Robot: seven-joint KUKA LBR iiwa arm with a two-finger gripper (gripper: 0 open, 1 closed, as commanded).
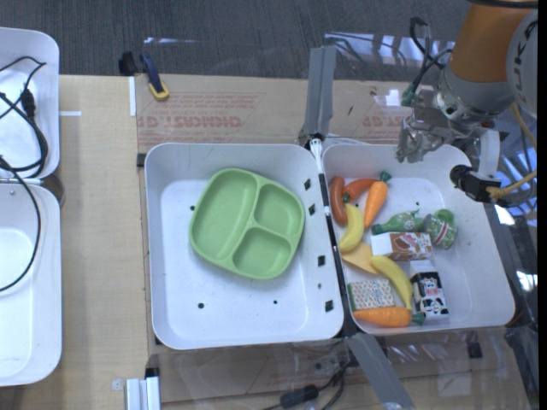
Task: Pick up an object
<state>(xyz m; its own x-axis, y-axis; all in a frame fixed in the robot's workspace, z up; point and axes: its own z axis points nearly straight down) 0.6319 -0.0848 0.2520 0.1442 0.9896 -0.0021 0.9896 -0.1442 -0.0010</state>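
Camera view | gripper point(416, 148) hovering over right bin point(479, 310) far rim, finger gap: cannot tell, nothing seen gripped | carrot point(374, 203) lying just below-left of fingers | bare bin floor sitting directly beneath

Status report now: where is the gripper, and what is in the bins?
Gripper above right bin's far edge, nothing seen held. Toy food piled there: carrot, bananas. Green plate in left bin.

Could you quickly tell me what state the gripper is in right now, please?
Gripper: above the back edge of the right bin, nothing visible between its fingers; whether it is open or closed cannot be told.
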